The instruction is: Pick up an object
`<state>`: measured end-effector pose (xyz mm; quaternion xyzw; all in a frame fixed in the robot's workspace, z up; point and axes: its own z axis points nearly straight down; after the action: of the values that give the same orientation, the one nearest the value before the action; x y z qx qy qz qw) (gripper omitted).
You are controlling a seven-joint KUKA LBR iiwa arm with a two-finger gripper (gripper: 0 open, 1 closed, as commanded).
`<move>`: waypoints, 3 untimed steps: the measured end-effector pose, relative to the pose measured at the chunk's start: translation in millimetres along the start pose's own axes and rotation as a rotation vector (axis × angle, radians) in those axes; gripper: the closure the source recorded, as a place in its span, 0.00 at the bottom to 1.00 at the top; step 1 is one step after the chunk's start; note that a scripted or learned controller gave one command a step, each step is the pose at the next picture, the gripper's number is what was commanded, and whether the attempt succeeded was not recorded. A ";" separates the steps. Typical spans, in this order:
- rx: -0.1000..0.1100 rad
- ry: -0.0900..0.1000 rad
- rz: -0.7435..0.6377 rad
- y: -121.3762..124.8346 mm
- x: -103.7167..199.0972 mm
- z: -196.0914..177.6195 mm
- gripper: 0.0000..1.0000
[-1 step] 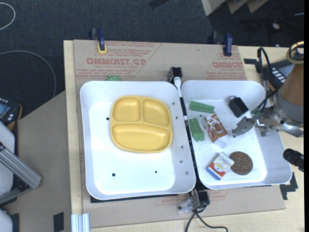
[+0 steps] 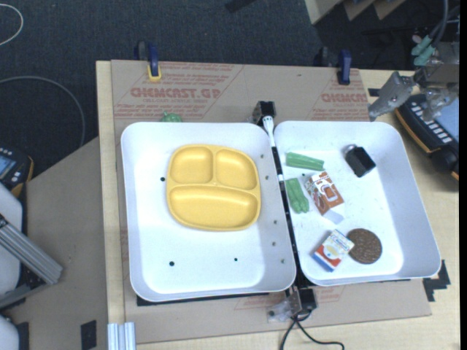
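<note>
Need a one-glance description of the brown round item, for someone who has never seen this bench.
Take the right-hand white bin, the one holding small loose items, not the one with the yellow divided plate. Go to its near edge: the brown disc lies there, just right of a small red, white and blue packet. It is the only round, dark brown thing in that bin.

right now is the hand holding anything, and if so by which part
Nothing is held. The hand sits up past the far right corner of the right bin, with nothing between its fingers. The black block and the other small things lie loose in that bin.
</note>
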<state>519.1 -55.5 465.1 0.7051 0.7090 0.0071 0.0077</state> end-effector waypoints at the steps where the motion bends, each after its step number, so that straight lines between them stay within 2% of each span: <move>1: 0.032 0.003 0.000 -37.6 54.4 92.8 0.00; 2: 0.017 0.000 0.004 -34.5 51.2 77.5 1.00; 3: 0.017 0.002 -0.001 -40.4 110.7 65.2 1.00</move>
<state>479.4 54.9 399.0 0.7048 0.7094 0.0018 0.0007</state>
